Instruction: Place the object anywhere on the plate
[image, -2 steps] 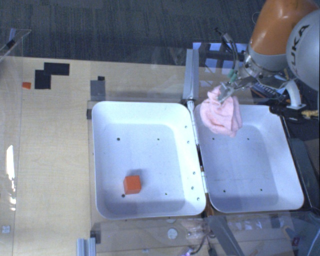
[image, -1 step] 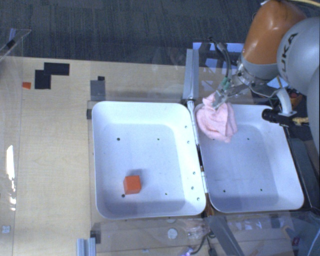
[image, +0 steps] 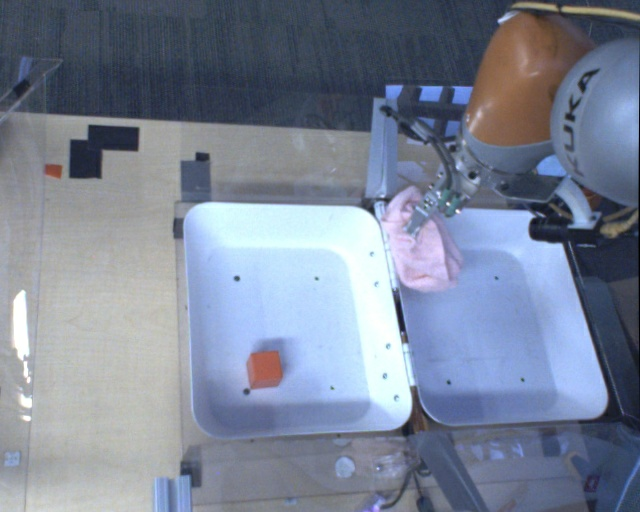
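A small orange block (image: 265, 369) lies in the left bin (image: 300, 230), near its front left part. A pink plate (image: 430, 258) sits at the back left corner of the right bin (image: 520, 340), tilted up against the wall between the bins. My gripper (image: 428, 210) hangs over the plate's upper edge, close to or touching it, far from the orange block. The orange band and grey wrist of the arm rise behind it to the upper right.
A ridge with small bolts (image: 392, 330) separates the two bins. A metal frame post (image: 378, 150) stands just behind the plate. Black markers (image: 100, 148) lie on the wooden bench at far left.
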